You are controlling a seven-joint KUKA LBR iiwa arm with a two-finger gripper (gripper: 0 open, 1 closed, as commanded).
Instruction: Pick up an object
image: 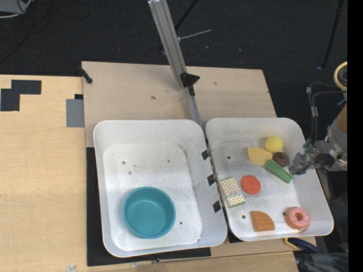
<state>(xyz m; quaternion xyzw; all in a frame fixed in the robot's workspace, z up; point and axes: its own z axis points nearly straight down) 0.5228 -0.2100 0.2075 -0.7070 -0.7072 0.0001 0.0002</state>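
Observation:
The right bin [238, 130] holds several small items: a yellow ball [274, 144], a yellow wedge [258, 155], a brown piece [280, 158], a green stick [277, 171], a red disc [250, 185], a checkered block [232, 191], an orange slice [262, 221] and a pink doughnut [296, 217]. My gripper [298, 164] hangs at that bin's right rim, just right of the green stick and brown piece. Nothing shows between its fingers.
The left bin [113, 135] holds a teal bowl [148, 211] at its front. A slanted metal rail [170, 38] rises behind the bins. Black clips [211, 179] sit on the rim between the bins.

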